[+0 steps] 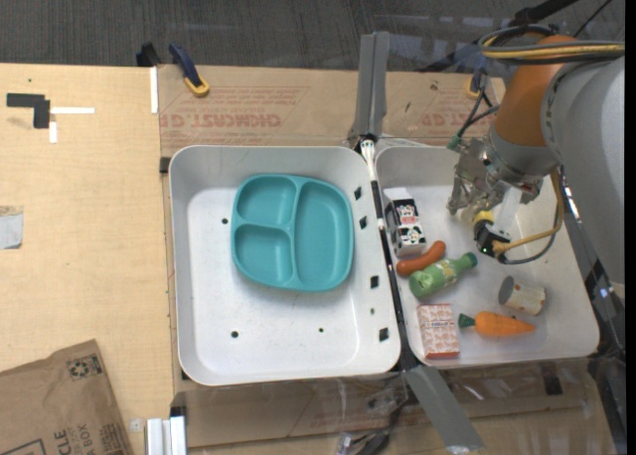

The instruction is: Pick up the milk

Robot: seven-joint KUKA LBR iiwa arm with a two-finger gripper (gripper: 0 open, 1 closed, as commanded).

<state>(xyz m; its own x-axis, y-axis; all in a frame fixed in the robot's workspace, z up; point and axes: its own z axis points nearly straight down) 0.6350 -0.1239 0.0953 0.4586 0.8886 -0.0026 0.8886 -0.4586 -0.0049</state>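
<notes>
The milk is a small white carton with black cow patches. It lies in the right bin against the left wall, near the divider. My gripper hangs over the back of that bin, a short way to the right of the carton and apart from it. Nothing shows in its grasp. The grey arm with its orange band comes in from the upper right.
Just in front of the milk lie a red sausage and a green bottle. Further forward are a pink box, a carrot and a small white cup. The left bin holds a teal divided plate.
</notes>
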